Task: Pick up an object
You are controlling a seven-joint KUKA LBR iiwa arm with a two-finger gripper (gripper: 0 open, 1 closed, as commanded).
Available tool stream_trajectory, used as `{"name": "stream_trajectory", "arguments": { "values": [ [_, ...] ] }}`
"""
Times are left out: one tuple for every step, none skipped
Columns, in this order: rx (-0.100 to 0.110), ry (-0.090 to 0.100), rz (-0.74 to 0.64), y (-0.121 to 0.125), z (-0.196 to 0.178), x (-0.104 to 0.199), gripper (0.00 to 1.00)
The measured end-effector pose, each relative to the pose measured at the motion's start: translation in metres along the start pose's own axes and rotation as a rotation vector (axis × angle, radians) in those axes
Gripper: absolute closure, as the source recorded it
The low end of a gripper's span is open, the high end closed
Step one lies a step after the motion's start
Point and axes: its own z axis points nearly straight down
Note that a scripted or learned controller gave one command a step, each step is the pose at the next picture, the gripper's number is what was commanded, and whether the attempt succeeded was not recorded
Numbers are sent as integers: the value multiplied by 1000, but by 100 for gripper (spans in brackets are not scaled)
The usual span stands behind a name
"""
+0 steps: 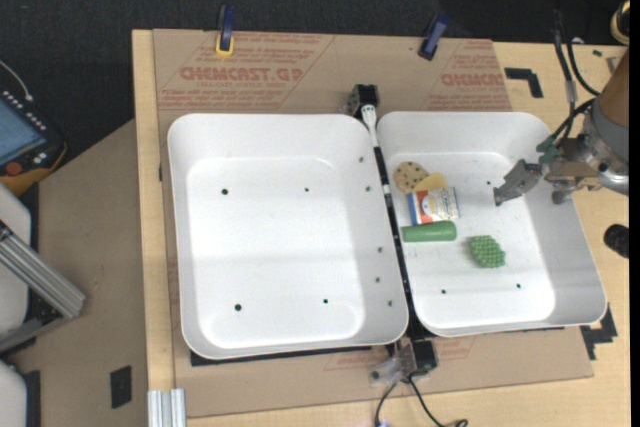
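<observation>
On the brown desk, the pincer hangs over the right bin; whether it is open I cannot tell. Left of it lie a cookie, small box, green tube and green ball

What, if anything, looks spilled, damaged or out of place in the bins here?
Nothing stands out. The cookie, small box, green cylinder and green knobbly block all lie inside the right bin, clustered near its left wall. The gripper is over that bin, holding nothing visible.
</observation>
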Motion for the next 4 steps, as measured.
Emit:
{"name": "stream_trajectory", "arguments": {
  "values": [
    [16,5,5,-57,139,-13,0],
    [-11,-7,3,-50,23,-53,0],
    [-2,2,-1,-11,133,-29,0],
    [-19,-8,-1,3,-56,-43,0]
  ]
}}
